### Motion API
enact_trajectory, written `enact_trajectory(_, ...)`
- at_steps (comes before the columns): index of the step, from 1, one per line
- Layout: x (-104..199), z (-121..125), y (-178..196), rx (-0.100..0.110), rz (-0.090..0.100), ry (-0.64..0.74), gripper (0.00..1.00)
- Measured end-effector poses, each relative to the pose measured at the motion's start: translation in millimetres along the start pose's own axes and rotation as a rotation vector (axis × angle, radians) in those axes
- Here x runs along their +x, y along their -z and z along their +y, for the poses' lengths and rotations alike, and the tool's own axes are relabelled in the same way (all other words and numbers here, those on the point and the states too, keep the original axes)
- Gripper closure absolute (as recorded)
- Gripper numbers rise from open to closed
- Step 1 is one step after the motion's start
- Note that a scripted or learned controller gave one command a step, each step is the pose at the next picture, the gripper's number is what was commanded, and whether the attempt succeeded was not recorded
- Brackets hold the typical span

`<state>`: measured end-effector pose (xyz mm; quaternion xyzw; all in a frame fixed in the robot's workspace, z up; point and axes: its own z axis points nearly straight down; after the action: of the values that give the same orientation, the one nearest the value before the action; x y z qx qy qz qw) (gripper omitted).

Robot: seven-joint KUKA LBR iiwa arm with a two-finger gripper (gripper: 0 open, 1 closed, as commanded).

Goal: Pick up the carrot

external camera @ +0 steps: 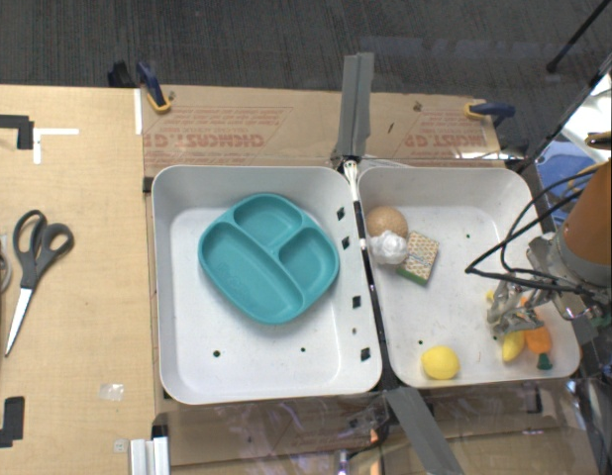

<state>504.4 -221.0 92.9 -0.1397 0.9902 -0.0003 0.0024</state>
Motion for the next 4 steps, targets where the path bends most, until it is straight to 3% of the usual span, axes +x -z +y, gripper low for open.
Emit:
enact_trajectory(1,-103,82,-1,-0.002,0.000,-0.040,1.00)
enact_trajectory(2,-113,139,99,0.001,0.001,-0.624,1.00)
enact_trajectory(3,-30,180,183,0.001,0.002,-0.473,1.00)
enact_trajectory(4,-16,143,224,0.001,0.001,-0.544,1.00)
